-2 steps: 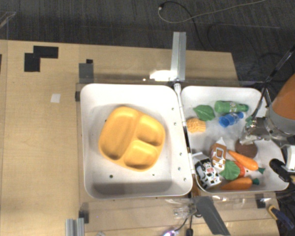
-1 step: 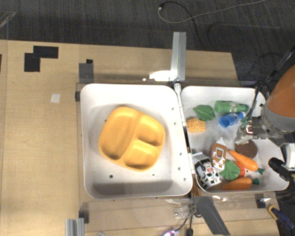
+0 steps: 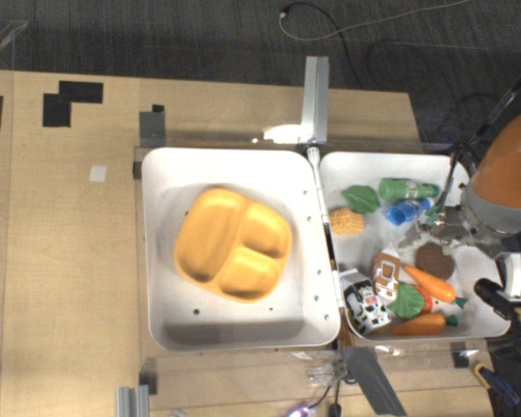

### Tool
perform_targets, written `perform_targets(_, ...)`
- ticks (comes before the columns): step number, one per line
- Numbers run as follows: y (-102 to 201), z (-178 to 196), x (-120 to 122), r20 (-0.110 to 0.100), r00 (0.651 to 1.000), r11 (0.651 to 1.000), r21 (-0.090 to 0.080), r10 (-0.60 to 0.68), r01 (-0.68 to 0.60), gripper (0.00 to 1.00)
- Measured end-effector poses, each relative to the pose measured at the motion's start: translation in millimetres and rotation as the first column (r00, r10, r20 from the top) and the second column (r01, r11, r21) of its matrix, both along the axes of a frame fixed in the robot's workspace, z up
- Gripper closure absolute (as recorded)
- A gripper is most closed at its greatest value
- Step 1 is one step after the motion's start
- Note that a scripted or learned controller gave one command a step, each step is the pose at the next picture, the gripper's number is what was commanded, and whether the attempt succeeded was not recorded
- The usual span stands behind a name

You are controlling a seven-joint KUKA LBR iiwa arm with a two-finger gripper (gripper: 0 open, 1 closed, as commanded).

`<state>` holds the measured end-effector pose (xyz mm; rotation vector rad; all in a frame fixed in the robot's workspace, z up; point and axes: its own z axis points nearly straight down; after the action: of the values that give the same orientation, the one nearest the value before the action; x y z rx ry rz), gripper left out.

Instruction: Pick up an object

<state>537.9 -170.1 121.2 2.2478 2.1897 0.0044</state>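
The right bin holds several toy foods. A green leafy piece, a green bottle and a blue item lie at its far side, with a yellow corn cob by the left wall. A brown round piece, two orange carrots, a brown patterned piece and a black-and-white item crowd the near half. My gripper hangs low between the blue item and the brown round piece. Nothing is visibly held.
The left bin holds a yellow divided plate. The arm's orange band looms over the right bin's right edge. A metal post stands behind the bins' shared wall.
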Motion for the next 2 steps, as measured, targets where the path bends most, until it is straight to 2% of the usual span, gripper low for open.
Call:
perform_targets(1, 37, -32, 61, 0.004, 0.989, 0.989, -0.001, 0.147, -0.147, 0.00)
perform_targets(2, 77, -34, 108, -0.012, 0.993, 0.993, 0.003, 0.120, -0.120, 0.00)
